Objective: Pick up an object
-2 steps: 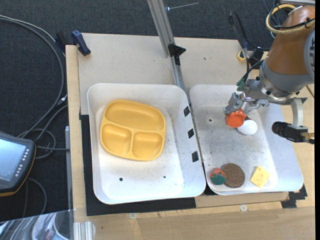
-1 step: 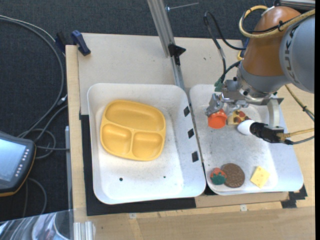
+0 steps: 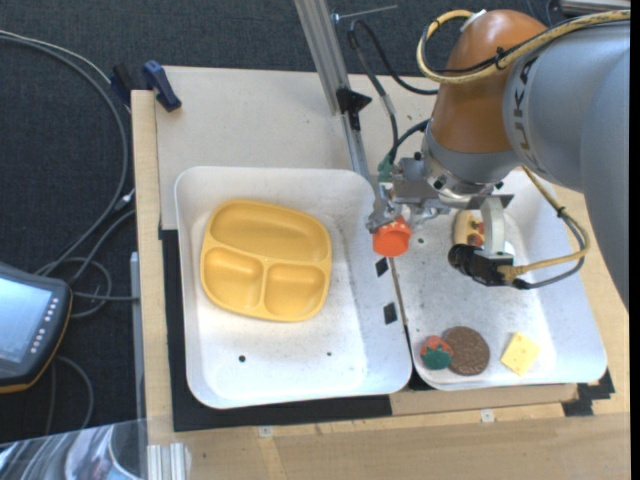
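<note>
The left white bin (image 3: 200,368) held a yellow divided plastic plate (image 3: 266,259). The jaws (image 3: 392,218) were clenched on a small orange plastic cup (image 3: 392,238).

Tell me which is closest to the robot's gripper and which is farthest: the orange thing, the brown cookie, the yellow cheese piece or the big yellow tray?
Measured from the gripper in the camera view:
1. Orange object, right under it at the right bin's left edge.
2. Yellow divided tray, in the left bin.
3. Brown cookie, near the right bin's front edge.
4. Yellow cheese piece, front right corner, farthest.
</note>
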Action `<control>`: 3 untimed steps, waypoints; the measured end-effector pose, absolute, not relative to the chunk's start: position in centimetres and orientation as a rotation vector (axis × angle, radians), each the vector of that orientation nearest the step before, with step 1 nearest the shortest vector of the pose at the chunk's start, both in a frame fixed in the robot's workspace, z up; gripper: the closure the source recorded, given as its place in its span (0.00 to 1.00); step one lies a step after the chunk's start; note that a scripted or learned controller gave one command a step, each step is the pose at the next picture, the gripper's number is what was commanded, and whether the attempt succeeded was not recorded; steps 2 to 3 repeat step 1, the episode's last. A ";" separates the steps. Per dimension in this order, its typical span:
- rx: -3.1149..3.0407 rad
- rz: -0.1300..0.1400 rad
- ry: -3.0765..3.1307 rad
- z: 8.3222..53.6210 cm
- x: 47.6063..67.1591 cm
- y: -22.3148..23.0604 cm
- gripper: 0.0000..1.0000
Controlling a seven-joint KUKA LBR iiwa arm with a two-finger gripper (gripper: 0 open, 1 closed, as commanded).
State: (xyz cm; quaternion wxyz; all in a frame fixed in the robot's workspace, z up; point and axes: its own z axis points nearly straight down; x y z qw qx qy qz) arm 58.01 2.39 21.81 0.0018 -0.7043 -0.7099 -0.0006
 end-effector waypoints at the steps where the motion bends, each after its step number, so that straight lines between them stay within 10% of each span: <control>1: -2.213 -0.005 -2.229 23.4 58.2 7.6 1.00; 3: -2.213 -0.005 -2.229 23.4 58.2 7.6 1.00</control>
